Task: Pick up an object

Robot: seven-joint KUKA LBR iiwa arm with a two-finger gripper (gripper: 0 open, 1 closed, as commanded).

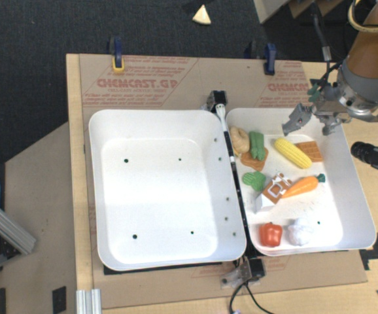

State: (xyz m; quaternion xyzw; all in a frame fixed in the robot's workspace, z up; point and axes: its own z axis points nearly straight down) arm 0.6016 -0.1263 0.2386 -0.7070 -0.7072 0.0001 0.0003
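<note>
Setting: a cardboard-covered bench (pixel 176 77) on dark carpet, bearing two shallow white bins side by side, with blue clamps at the board's far edge.
Objects: all lie in the right bin (pixel 356 201). A corn cob (pixel 292 153) sits near its far end, touching a waffle-like orange piece (pixel 310 151) on its right.
Nearby items: a green pod (pixel 257 145) and a tan piece (pixel 240 139) lie by the bin's left wall; a green leafy piece (pixel 254 180) sits below them.
Middle of bin: a carrot (pixel 300 186) lies slantwise beside a small brown-and-white block (pixel 278 188).
Near end: a red pepper (pixel 271 234) and a white crumpled lump (pixel 299 232) rest close together.
Left bin: the left bin (pixel 156 188) holds none of these items.
Gripper: the gripper (pixel 313 118) hangs over the right bin's far end, just above and beyond the corn cob. Its two fingers stand apart and nothing is between them.
Arm: the arm (pixel 371 57) reaches in from the right.
Progress: nothing is lifted yet. By the look of it, the descent, the closing on an item and the lift all remain. The corn cob seems the nearest candidate.
</note>
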